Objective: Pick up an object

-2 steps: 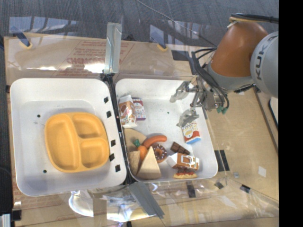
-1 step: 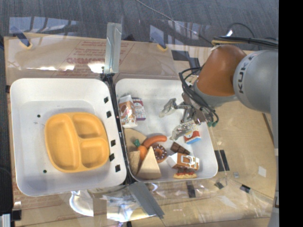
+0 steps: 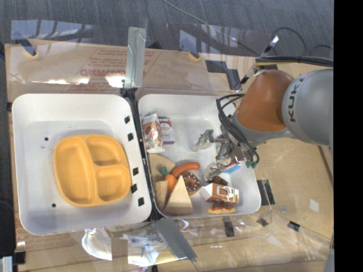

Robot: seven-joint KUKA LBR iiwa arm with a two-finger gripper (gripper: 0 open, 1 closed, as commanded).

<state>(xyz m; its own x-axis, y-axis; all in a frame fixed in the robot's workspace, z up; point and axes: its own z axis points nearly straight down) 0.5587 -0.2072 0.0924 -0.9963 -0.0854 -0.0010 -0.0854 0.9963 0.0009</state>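
Observation:
My gripper hangs over the middle of the right bin, its two metal fingers spread open with only bare bin floor between them. Just left of and below it lies an orange-red sausage. A chocolate doughnut, a carrot and a tan sandwich wedge crowd the bin's near left corner. A white and orange toy box lies below the lower finger. A brown and white snack packet rests by the left wall.
The left bin holds a yellow divided plate. The arm's orange band and grey link reach in over the right bin's far right corner. Cables hang near the wrist.

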